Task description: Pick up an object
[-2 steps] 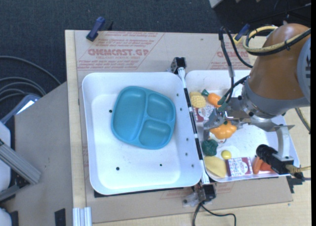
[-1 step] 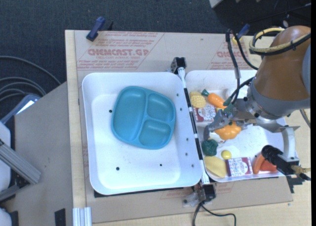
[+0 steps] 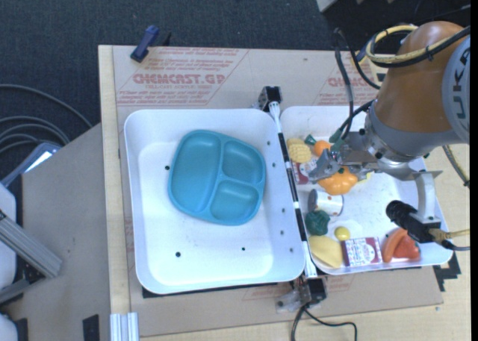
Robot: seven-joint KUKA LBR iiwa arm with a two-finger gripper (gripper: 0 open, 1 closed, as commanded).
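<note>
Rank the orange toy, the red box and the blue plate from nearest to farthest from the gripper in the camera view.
1. Orange toy, just under the gripper in the right bin.
2. Red box, at that bin's near edge.
3. Blue plate, in the left bin.

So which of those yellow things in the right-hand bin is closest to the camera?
The smooth yellow banana-like piece at the near rim, beside the small red-and-white box; the bumpy yellow corn cob lies toward the far side.
</note>
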